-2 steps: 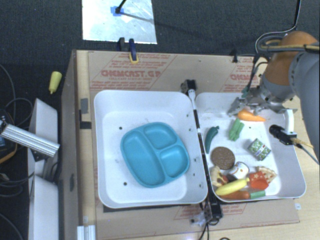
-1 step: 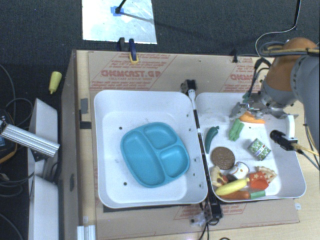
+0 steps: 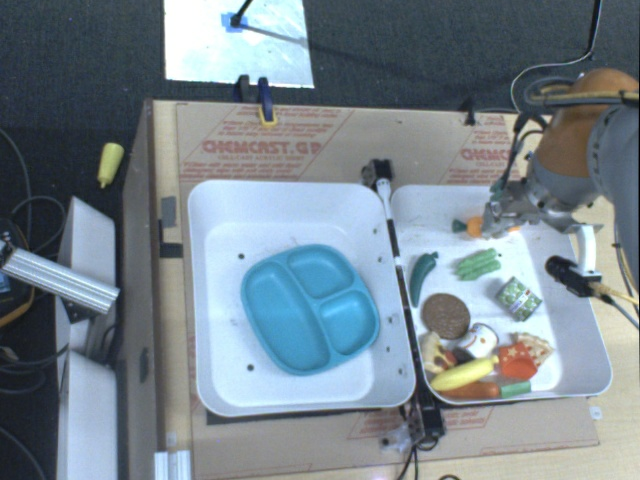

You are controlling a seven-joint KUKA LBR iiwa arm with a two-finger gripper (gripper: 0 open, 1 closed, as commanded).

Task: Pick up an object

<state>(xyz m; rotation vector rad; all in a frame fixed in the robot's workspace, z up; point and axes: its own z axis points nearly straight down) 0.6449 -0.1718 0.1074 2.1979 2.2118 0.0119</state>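
My gripper (image 3: 499,218) hangs low over the far part of the right bin (image 3: 580,313), reaching in from the upper right. A small orange toy with a green end (image 3: 466,226) lies right at its left side; whether they touch is unclear. Nearer in the same bin lie a green bean pod (image 3: 478,264), a dark green chili (image 3: 422,272), a green-and-white block (image 3: 518,297), a brown round patty (image 3: 446,315), a yellow banana (image 3: 465,373) and a pizza slice (image 3: 530,349).
The left bin (image 3: 215,268) holds a blue divided plate (image 3: 310,308). A black clamp-like part (image 3: 570,275) juts in over the right bin's right side. A yellow object (image 3: 110,163) lies off the bench at the left.
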